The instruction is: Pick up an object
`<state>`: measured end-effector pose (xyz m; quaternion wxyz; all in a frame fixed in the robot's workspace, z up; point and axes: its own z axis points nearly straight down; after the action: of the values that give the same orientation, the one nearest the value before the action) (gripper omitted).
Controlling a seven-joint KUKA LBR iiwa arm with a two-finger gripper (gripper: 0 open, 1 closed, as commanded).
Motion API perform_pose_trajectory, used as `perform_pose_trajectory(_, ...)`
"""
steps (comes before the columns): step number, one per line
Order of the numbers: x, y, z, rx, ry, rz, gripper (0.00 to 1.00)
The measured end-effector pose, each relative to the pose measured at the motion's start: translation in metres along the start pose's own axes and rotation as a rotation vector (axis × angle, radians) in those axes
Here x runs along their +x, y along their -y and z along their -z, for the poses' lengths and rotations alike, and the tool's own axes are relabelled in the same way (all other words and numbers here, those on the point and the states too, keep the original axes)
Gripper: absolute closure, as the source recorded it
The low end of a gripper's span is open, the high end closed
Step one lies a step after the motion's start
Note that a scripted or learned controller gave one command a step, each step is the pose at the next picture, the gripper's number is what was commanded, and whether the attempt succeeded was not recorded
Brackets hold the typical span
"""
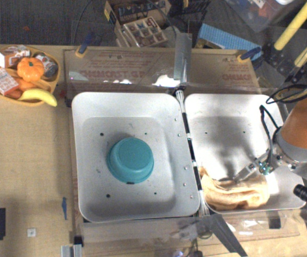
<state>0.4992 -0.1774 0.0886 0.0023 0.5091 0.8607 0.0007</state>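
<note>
Low over the right bin's point(250, 107) front edge, the claw point(238, 178) meets a soft, light, floppy tan cloth point(233, 194); its grip I cannot tell; pinch a raised fold.

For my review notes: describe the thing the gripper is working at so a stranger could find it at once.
Take the right-hand white bin. Along its near edge, under the gripper, lies a floppy tan, bread-like object. It is flat and pale brown, unlike the round teal bowl in the left bin.

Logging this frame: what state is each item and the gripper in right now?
Teal bowl: upside down, in the left bin.
Tan bread-like item: lying flat at the near edge of the right bin.
Gripper: low over the tan item's top edge; grasp unclear.
</note>
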Motion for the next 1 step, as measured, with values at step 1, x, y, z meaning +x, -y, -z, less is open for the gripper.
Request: perform_pose_trajectory(1,-0.002,0.0,0.0112,-0.005,0.004,-0.004,1.0)
